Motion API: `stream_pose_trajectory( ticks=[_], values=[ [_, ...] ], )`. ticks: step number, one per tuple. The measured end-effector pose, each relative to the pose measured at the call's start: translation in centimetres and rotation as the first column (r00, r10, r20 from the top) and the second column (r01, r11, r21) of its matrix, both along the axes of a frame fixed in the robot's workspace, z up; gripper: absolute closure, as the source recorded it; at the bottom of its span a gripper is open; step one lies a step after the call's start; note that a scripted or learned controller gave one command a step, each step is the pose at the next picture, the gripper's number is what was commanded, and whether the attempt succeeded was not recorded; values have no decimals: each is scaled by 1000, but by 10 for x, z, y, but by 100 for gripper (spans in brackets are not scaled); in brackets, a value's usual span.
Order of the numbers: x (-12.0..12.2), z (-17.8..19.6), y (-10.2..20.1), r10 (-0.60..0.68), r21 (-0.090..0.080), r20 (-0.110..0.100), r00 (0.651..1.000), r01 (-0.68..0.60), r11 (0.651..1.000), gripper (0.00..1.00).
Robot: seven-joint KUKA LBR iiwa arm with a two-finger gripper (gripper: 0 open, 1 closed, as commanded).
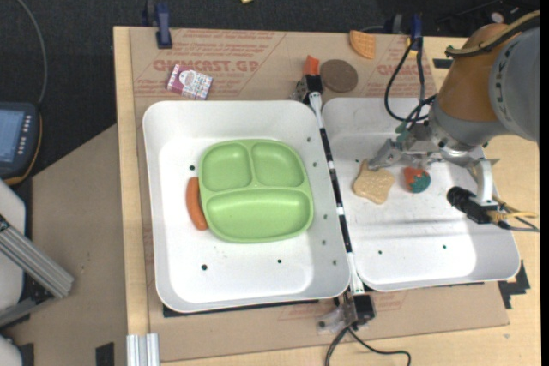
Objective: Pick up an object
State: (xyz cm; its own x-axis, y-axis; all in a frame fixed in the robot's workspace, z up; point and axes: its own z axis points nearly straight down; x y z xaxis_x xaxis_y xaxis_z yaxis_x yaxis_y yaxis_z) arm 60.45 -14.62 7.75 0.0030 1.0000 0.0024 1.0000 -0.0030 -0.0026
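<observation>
Right bin: gripper low over the far half, at the end of the grey-and-orange arm reaching in from the right. Open or closed: cannot tell from this slant, metal linkage tangled with shadow. Nothing seen clamped, so no hold claimed. Two candidates just below the tool: tan toast-like slice, flat on the bin floor, toward the middle divider; small red-and-teal piece just beside it on the right, apart from the slice, nearly under the wrist. Judged target: one of these two, more likely the red piece, given the tool's position almost straight above it. Flat slice probably awkward, with little edge to catch against a smooth floor; small round piece likely to roll or squirt out if pinched off-centre. Left bin: green divided plate at the centre, compartments bare; orange sausage-shaped toy tucked against the plate's left rim, well apart from the arm. Loose bits on the tabletop beyond the bins: pink printed packet, brown disc, orange wedge, all outside the working area and likely spilled or set aside. Stage, as judged: approach or descent, pick not yet made.
</observation>
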Motion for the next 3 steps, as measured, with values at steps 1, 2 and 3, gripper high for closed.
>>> stream_pose_trajectory(
  ticks=[1, 2, 3],
  values=[
    [-48, 10, -5, 0, -3, 8, 1000, 0, 1000, 0],
    [-8, 15, -67, 0, -8, 9, 1000, 0, 1000, 0],
    [-14, 7, -4, 8, 0, 1, 1000, -8, 1000, 0]
  ],
)
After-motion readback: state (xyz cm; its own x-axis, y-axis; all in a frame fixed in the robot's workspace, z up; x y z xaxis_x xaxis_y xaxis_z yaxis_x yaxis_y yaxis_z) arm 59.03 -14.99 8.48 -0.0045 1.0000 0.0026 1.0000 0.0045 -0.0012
